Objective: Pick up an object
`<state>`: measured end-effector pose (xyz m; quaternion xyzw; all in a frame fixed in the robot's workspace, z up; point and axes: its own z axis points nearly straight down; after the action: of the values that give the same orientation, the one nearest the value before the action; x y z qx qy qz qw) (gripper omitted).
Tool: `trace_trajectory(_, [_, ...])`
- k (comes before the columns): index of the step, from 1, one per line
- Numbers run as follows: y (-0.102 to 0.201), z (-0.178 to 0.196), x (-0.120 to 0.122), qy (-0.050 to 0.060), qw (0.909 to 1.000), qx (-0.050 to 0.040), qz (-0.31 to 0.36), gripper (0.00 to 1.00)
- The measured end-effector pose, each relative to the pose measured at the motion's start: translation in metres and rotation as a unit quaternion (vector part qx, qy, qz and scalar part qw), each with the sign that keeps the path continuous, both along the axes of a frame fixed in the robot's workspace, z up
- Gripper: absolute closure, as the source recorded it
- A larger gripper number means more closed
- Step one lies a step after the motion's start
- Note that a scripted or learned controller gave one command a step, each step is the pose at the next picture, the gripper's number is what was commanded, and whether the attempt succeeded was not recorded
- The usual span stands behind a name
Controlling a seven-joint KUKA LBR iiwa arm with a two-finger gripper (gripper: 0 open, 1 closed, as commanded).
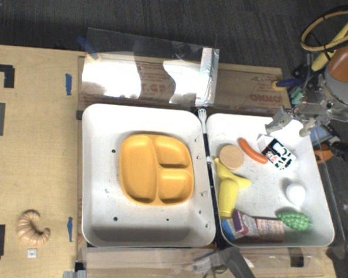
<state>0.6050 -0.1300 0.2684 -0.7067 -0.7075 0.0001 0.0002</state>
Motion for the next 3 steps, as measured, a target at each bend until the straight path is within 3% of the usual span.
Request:
trace_trajectory(1, [-0.005,-0.156,-0.027,0.005,0.9983,0.0006,-0.058,0.0])
trace_trajectory(2, [0.017,-0.175,0.048,-0.001,0.9928,0.0019,-0.12,0.0])
trace_trajectory(3, [0.019,-0.162,0.052,-0.008,0.9931,0.0013,-0.117,1.0])
